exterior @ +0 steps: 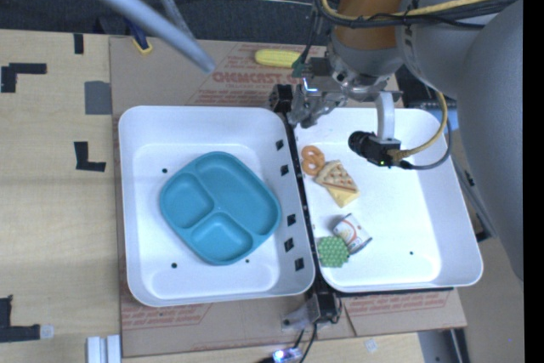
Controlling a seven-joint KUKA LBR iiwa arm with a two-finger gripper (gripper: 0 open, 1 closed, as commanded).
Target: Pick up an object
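the gripper (304,104) hangs over the far left corner of the right bin (425,208), close to the wall it shares with the left bin (136,183); whether it is spread or closed cannot be told, and nothing shows in its grasp; in the right bin, along its left edge, lie a small pretzel (313,158), a waffle wedge (338,182) just beside it, and nearer the front edge a small can (352,233) touching a green round object (332,251); a blue divided tray (219,207) sits mid left bin; a yellow corn cob (276,58) rests on the bench beyond the bins
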